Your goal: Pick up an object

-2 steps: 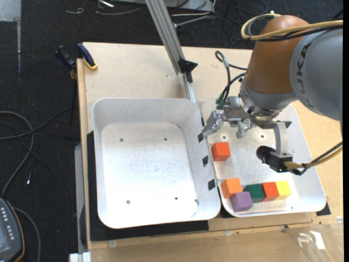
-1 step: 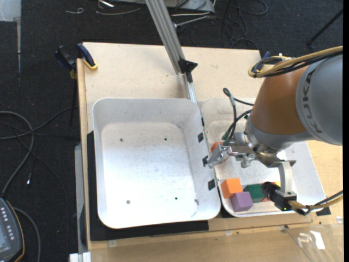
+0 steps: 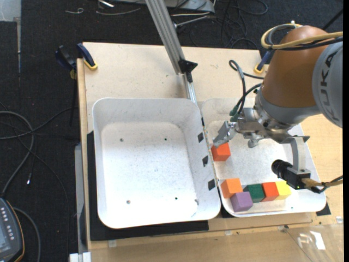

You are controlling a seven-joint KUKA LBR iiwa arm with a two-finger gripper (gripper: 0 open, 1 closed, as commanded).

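The gripper [image 3: 224, 137] is hanging over the right bin [image 3: 311, 201], its fingers pinching an orange-red cube [image 3: 221, 152] that is sitting tilted, one corner pointing down, with no clear long axis. Along that bin's near edge are lying an orange block [image 3: 231, 186], a purple block [image 3: 241, 201], a green block [image 3: 255, 192], a red block [image 3: 270, 190] and a yellow block [image 3: 283, 189]. The left bin [image 3: 103, 119] is resting beside it on the tabletop [image 3: 136, 70].

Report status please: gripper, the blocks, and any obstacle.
Gripper over right bin, orange-red block at its fingertips; a firm grasp cannot be confirmed. Five more blocks clustered near bin's front edge. Nothing in the way.
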